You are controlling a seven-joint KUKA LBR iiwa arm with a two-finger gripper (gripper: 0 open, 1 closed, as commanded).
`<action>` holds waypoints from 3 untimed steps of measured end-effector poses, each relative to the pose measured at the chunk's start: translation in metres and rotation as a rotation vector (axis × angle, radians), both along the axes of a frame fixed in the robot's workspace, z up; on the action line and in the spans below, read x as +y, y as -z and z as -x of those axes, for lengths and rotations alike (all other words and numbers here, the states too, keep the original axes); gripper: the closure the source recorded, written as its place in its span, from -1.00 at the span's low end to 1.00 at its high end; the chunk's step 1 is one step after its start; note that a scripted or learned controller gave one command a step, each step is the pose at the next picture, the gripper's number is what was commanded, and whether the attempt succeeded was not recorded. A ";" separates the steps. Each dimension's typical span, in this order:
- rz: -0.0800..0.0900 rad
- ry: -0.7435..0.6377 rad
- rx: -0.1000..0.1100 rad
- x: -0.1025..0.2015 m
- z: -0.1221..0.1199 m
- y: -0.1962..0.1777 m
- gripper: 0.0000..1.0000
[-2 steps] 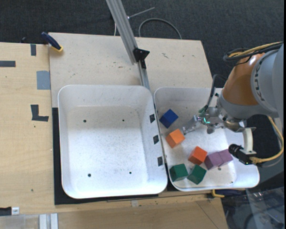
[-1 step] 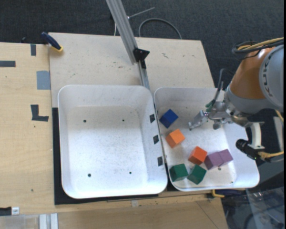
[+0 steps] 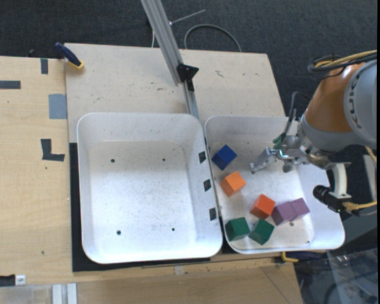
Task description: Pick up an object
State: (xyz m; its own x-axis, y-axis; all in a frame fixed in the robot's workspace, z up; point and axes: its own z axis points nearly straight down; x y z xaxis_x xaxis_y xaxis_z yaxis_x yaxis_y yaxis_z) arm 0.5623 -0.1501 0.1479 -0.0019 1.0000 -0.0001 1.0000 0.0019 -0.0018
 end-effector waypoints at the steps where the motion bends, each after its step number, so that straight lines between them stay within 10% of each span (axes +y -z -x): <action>1: 0.000 0.000 0.000 0.000 0.000 0.000 -1.00; 2: 0.001 0.000 0.000 0.000 0.000 0.000 -1.00; 3: 0.000 -0.001 0.001 0.001 0.000 -0.010 1.00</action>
State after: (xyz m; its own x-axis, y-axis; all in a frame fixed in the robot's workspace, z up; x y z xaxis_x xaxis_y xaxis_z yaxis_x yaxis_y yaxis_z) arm 0.5624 -0.1493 0.1576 -0.0033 1.0000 0.0000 1.0000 0.0033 -0.0024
